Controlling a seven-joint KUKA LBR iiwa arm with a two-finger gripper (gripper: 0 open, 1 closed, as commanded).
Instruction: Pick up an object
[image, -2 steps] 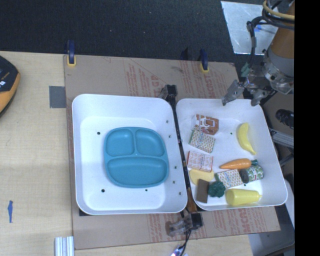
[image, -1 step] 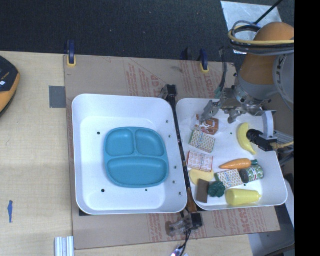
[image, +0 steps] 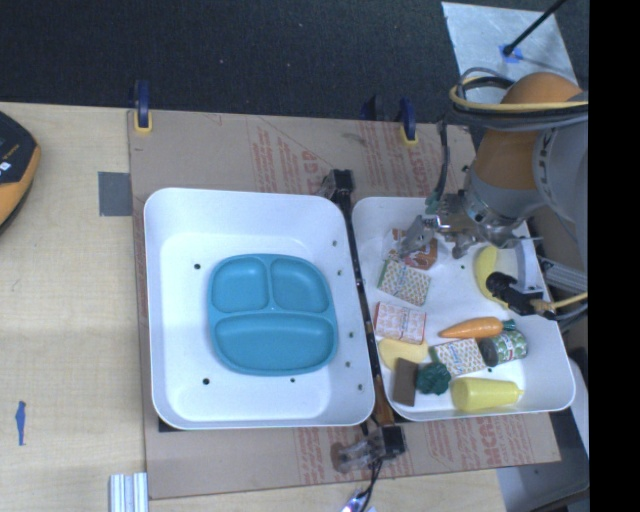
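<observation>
Beneath the end effector (image: 425, 235) — patterned packet (image: 404, 282), carrot (image: 471, 328) well apart

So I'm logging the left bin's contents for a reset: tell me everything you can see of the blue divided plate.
The blue divided plate is a light blue, rounded-rectangle tray that looks like matte plastic. It has three compartments: two smaller ones along the far side and one wide one along the near side, split by raised ridges. It lies flat, right side up, roughly centred on the floor of the left bin, turned slightly relative to the bin's walls. Nothing sits in it, and only the bin touches it.
</observation>
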